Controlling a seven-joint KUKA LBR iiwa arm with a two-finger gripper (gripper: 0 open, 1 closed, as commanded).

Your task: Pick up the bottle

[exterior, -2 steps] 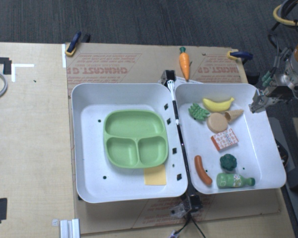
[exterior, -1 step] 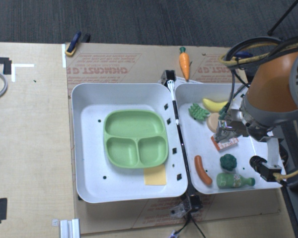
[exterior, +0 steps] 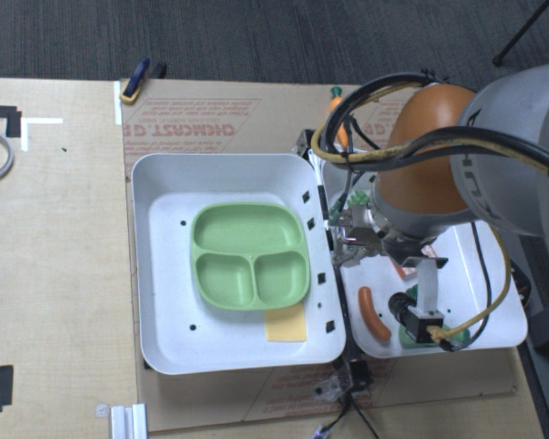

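My gripper (exterior: 352, 238) hangs low over the left side of the right bin (exterior: 494, 323), close to the wall between the two bins. The grey arm and its orange band cover it from above, and they hide most of that bin's floor. An orange thing with a green tip (exterior: 338, 124) stands at the bin's back left corner, partly behind the cables; I cannot tell if it is the bottle. A small red-orange piece (exterior: 399, 269) peeks out under the wrist.
A red-orange sausage-shaped thing (exterior: 375, 315) lies near the right bin's front left, with a green thing (exterior: 410, 338) beside it. The left bin (exterior: 156, 245) holds a green divided plate (exterior: 251, 254) and a yellow square (exterior: 286, 323) in front of it.
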